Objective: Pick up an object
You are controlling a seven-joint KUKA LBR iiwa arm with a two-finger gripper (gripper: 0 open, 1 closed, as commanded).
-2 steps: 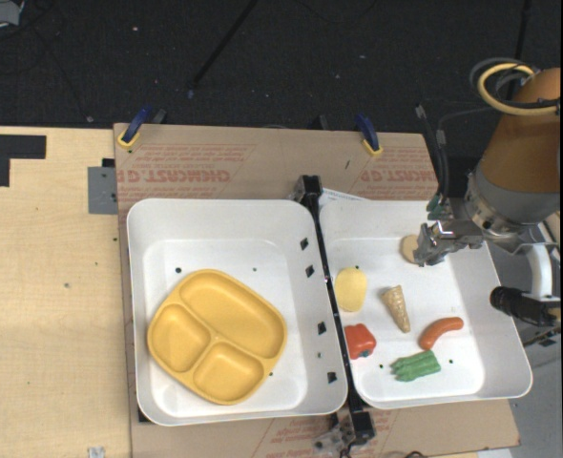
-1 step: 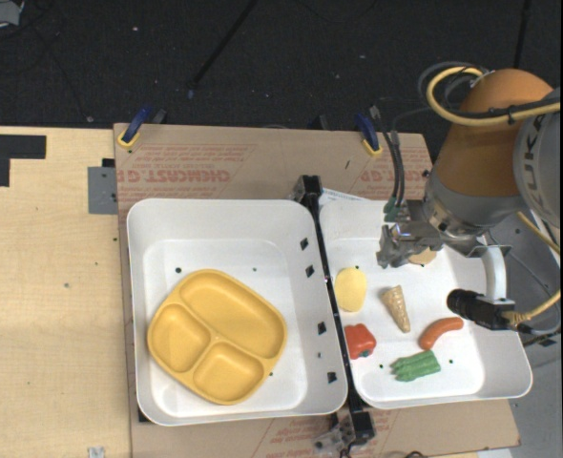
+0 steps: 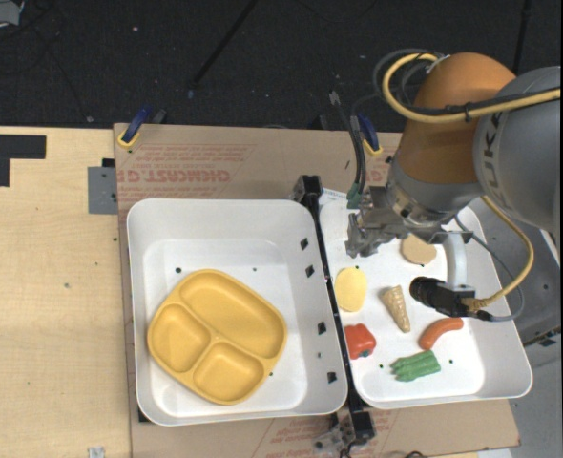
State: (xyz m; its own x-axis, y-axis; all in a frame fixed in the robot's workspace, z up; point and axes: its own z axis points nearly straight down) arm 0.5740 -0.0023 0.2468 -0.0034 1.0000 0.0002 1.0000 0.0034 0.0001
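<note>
While the left bin (image 3: 219, 219) holds a yellow divided plate (image 3: 217, 335), the right bin (image 3: 496, 375) holds a pale yellow piece (image 3: 350, 289), cone (image 3: 396, 308), red pepper (image 3: 359, 341), sausage (image 3: 440, 332) and green vegetable (image 3: 416, 365); the gripper (image 3: 365, 237) hovers above, its state unclear.

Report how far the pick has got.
Nothing looks picked yet. In hand: the gripper hangs low at the right bin's upper left, just above the pale yellow piece. Left: closing on an item and lifting; the cone, red piece and green piece lie untouched.
</note>
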